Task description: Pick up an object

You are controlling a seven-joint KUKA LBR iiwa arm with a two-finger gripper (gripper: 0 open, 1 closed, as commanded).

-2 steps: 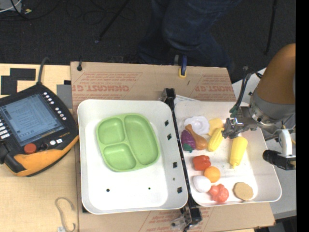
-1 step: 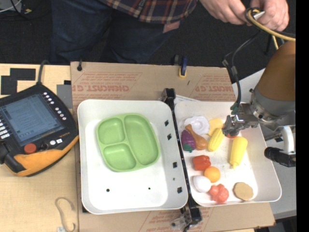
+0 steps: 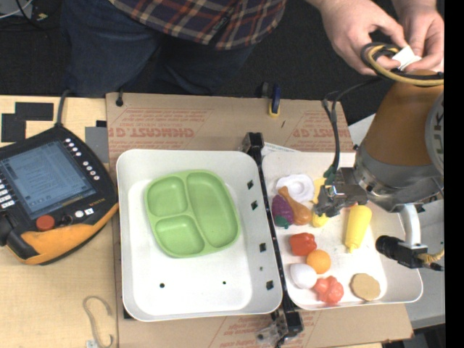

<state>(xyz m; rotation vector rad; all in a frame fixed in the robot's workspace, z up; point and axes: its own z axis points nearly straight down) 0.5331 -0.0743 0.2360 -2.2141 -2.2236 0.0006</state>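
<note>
pendant: a grey and orange handheld control pendant (image 3: 51,194) with a lit screen lies at nine o'clock on the bench; its screen text is too small to read.
cardboard: a brown cardboard sheet (image 3: 181,122) lies under both bins, its red printing upside down from this view; i cannot read it with confidence.
left bin: a shallow white bin (image 3: 138,281) holds a pale green three-compartment plastic tray (image 3: 192,212), near the bin's centre.
right bin: a second shallow white bin (image 3: 406,288) holds the toy food: a purple eggplant piece (image 3: 281,210), a red block (image 3: 302,243), an orange ball (image 3: 318,260), a white egg shape (image 3: 303,275), a red strawberry-like piece (image 3: 329,289), a tan round biscuit (image 3: 366,286) and a yellow corn-like piece (image 3: 357,227).
gripper: the two-finger gripper (image 3: 328,201) sits low at twelve o'clock in the right bin, just beside the yellow piece; cannot tell how the claw is set.
step: i judge it is the reach, with nothing seen gripped.
next move: needs settling over one piece and closing squarely.
hands: a person's hands (image 3: 384,27) handle a cable at one o'clock.
</note>
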